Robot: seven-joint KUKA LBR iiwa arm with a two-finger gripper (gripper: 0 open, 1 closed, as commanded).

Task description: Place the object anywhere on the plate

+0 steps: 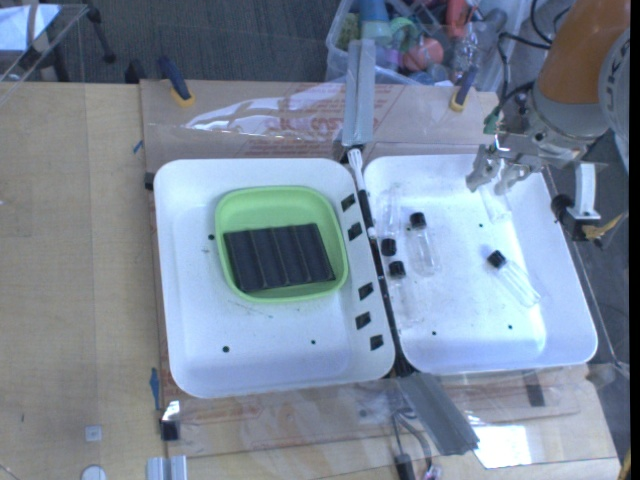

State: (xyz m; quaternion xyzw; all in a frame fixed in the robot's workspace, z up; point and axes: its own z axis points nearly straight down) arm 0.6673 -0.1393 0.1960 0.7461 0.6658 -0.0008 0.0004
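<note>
A green plate point(232, 216) sits in the left bin point(190, 348). On it lies a dark grey ridged slab point(278, 256), flat and inside the rim. My gripper point(497, 176) hovers over the far part of the right bin point(560, 338), well to the right of the plate. Its fingers point(480, 175) stand apart with nothing between them. Several clear vials with black caps lie in the right bin: one point(421, 240) near its middle, one point(508, 273) further right below the gripper, and one point(389, 236) by the divider.
Small black tabs point(362, 290) line the seam between the two bins. Behind the bins stands a clear tub of colourful toys point(420, 18). Crumpled plastic film point(270, 118) lies behind the left bin. Bare wooden bench spreads to the left.
</note>
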